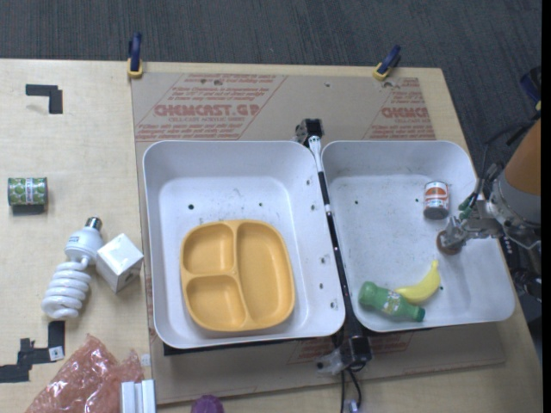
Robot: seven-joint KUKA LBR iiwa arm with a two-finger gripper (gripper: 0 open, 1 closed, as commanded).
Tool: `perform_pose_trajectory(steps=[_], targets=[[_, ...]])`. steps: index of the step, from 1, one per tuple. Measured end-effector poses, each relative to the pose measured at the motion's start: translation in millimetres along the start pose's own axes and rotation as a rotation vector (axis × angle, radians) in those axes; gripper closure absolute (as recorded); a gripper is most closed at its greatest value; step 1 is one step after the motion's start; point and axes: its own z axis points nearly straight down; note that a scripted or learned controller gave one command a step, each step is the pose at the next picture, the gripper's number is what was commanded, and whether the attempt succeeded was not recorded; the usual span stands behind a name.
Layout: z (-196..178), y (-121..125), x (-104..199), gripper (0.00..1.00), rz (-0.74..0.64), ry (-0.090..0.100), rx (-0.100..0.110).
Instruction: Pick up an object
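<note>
Lying below the jaws [454, 237], banana [421, 286] touches green bottle [392, 302].

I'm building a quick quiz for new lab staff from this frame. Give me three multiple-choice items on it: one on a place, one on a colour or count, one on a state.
1. Where is the divided plate?
A. in the left bin
B. in the right bin
C. on the bench outside the bins

2. What colour is the bottle?
A. red
B. green
C. blue

3. How does the bottle rest?
A. upright
B. on its side
C. on top of the can

Answers:
1 A: the plate sits on the floor of the left bin.
2 B: its body is green, beside the yellow banana in the right bin.
3 B: it lies lengthwise on the bin floor, apart from the small can.
</note>
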Motion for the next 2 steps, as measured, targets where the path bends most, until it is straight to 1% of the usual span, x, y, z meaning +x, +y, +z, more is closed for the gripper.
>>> perform_pose_trajectory(steps=[1,2], targets=[[-0.1,0.2,0.5,0.00,-0.001,0.001,0.000],[25.9,59.6,4.3,0.00,-0.006,0.009,0.002]])
